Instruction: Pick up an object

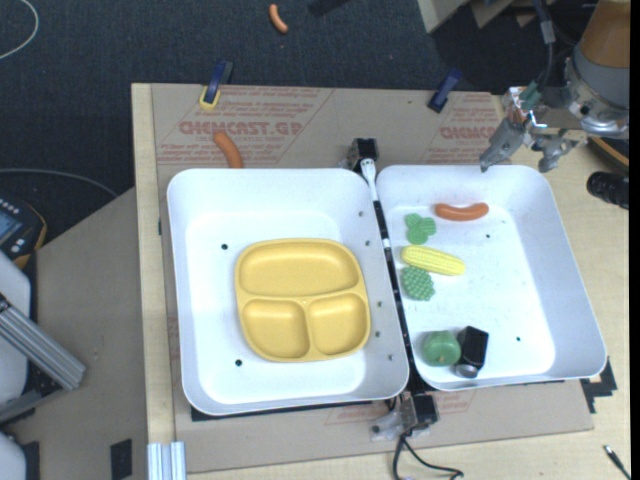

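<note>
— Now, where to go for a pick?
— Closest to the gripper [520, 160]: the sausage [461, 210], lying flat near the far wall of the right bin [575, 268], well apart from the near-wall clutter.
— And the gripper itself?
— Hovering over the far rim of that bin, jaws spread apart, nothing between them.
— Any guess at handling?
— Looks like a light plastic toy: smooth, round, probably a bit slippery. Best taken across the middle, squeezing the narrow way, not end to end.
— Other options?
— 1 corn cob [432, 260] mid-bin, bumpy, likely easier to hold; again, across the middle. Flanked by 1 green floret [420, 229] on the far side and 1 green lump [417, 284] on the near side, both just beside it, so a risk of nudging neighbours. Down by the near wall, 1 green ball [440, 348] pressed against a black block [472, 346]; crowded, and likely to roll off.
— Left bin [180, 268]?
— Holds 1 yellow tray [300, 298] with 3 compartments: wide, flat, stiff, a poor fit for a pinch. Better skipped.
</note>
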You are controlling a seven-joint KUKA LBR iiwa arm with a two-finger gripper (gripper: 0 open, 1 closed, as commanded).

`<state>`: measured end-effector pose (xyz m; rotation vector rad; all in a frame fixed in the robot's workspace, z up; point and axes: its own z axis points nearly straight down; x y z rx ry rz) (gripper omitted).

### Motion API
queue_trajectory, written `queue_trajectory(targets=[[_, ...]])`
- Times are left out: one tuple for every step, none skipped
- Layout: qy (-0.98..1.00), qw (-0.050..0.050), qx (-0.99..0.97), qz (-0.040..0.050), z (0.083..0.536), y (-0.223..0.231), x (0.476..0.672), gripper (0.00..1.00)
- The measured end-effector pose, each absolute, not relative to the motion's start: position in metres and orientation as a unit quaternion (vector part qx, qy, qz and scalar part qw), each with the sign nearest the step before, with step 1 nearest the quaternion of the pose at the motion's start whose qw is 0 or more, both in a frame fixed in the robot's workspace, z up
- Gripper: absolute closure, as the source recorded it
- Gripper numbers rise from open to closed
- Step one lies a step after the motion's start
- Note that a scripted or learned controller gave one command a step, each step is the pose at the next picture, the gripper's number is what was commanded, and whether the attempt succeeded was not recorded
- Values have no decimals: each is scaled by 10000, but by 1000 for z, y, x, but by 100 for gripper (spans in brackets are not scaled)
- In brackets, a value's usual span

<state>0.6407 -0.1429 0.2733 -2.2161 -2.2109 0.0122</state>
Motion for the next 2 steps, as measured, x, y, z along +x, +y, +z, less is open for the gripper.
queue_trajectory(targets=[[-7072,1,-7070,0,281,-143,643,0],[-7070,28,-7072,21,218,-144,643,0]])
